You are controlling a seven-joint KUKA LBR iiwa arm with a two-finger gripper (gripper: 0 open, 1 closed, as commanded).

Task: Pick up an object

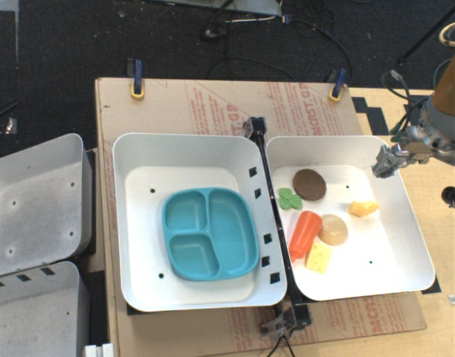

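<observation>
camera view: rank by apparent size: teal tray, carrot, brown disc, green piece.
1. teal tray, far the largest
2. carrot
3. brown disc; area close to the carrot's, so this order is unsure
4. green piece, smallest

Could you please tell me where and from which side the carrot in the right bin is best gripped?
Grip the carrot across its thick upper half, coming straight down from above. It lies flat and slanted, its narrow end beside the yellow cheese wedge and the beige round piece close on its right, so set the jaws across its width.
</observation>
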